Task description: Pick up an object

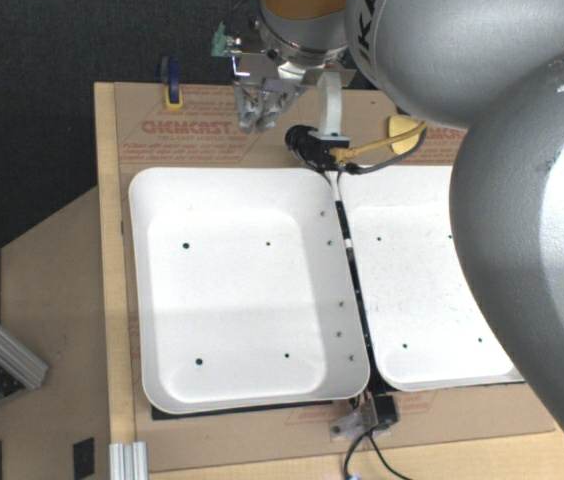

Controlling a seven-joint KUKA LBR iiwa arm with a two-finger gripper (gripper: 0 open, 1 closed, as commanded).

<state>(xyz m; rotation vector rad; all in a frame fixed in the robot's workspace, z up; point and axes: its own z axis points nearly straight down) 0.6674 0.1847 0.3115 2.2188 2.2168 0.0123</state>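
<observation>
Fingers of the gripper [252, 116], beyond the left bin's [157, 268] far rim, grasp nothing visible; whether parted, I cannot tell; the pick seems undone.

We read red printed letters "CHEMCAST" on the brown board [122, 168] under the bins, near its far edge at the left. Some smaller red lines stand below this word, but they are too small to read. On the grey arm [442, 38] we see a dark letter "K", and the rest is cut off.
</observation>
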